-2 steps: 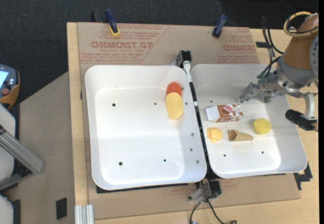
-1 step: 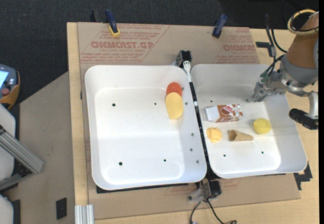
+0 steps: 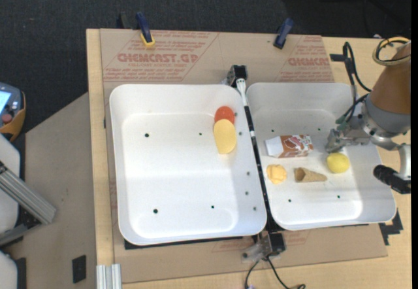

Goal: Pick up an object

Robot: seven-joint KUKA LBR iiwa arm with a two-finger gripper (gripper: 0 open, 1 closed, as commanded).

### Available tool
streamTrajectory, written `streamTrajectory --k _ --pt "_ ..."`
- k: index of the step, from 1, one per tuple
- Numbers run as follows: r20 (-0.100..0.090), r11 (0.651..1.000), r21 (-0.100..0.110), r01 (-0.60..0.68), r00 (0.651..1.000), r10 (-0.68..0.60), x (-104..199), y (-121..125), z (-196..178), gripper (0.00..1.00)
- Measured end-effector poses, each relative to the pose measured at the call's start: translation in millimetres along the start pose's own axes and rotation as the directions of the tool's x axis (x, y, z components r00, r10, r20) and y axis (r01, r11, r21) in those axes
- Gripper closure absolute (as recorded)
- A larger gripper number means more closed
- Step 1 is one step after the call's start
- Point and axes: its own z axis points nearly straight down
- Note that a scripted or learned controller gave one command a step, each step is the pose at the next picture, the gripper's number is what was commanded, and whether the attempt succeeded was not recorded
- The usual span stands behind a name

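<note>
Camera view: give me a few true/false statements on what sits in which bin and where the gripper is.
1. The left bin holds a yellow object with a red-orange object beside it. True.
2. The small packet lies in the left bin. False: it lies in the right bin.
3. The gripper is above the right bin, close to the yellow ball. True.
4. The brown cone-shaped piece is between the gripper's fingers. False: it lies on the bin floor, apart from the gripper.
5. The orange round item lies outside both bins. False: it is in the right bin.
</note>
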Motion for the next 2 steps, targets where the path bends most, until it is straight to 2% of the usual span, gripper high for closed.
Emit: streamTrajectory --k 1,2 --pt "0.006 1.0 -0.02 0.003 1.0 -0.003 28 -63 -174 1.0" --pt "0.001 1.0 0.0 -0.004 1.0 0.004 -11 -96 -120 1.0"
